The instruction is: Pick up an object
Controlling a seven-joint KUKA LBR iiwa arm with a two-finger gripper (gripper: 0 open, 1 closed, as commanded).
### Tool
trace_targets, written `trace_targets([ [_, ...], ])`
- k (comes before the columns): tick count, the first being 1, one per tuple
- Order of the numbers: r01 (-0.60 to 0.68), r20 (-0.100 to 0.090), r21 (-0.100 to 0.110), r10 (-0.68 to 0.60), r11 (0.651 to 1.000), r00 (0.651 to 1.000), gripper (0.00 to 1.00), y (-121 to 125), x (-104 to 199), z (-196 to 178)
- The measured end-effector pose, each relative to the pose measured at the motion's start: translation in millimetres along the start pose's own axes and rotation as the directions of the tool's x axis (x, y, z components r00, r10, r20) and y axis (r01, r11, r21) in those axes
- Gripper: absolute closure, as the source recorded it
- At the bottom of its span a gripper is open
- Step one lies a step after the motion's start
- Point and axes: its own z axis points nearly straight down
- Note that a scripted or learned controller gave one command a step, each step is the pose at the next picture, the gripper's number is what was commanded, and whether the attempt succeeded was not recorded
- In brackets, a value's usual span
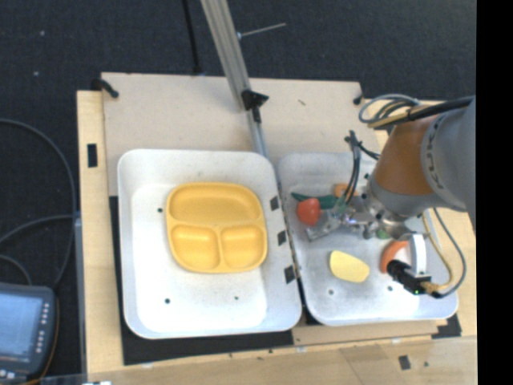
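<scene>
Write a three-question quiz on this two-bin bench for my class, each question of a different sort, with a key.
1. True or false: the yellow divided tray lies in the right bin.
2. Which lies nearest the gripper? A) red tomato-like piece B) pale yellow piece C) divided tray
3. Fill in: the tray has ___ compartments.

Key: 1. False, it lies in the left bin. 2. A. 3. three.
</scene>
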Motion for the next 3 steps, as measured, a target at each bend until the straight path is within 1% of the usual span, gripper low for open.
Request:
trace_targets([
  [1,-0.005,0.000,-0.007,0.005,1.000,1.000,1.00,1.7,-1.3,-14.1],
  [2,-0.004,0.002,-0.011,0.004,1.000,1.000,1.00,5.9,-11.3,-62.0],
  [3,0.002,0.002,-0.013,-0.002,1.000,1.000,1.00,11.6,-13.7,-126.3],
])
